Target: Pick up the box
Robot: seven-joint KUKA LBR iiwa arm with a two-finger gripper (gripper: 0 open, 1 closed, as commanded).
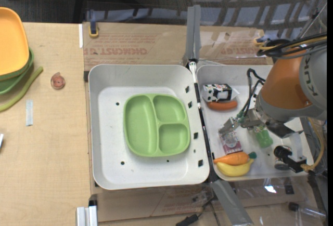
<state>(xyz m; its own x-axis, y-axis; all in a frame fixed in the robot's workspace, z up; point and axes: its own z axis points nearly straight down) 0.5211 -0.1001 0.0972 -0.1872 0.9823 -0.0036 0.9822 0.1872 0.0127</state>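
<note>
Black-and-white cow-print box (217, 92) sits at the back of the right white bin (250, 173), touching a red sausage (222, 106), while my gripper (240, 121) hangs mid-bin over a small clear packet (230, 140), apart from the box; can't tell its opening.

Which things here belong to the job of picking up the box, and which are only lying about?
For the job:
- small black and white box in the right white bin
- two-finger gripper, hanging over that bin, below the box in the view

Lying about:
- green divided plastic tray in the left white bin
- red sausage-shaped toy
- orange toy carrot
- yellow toy banana
</note>
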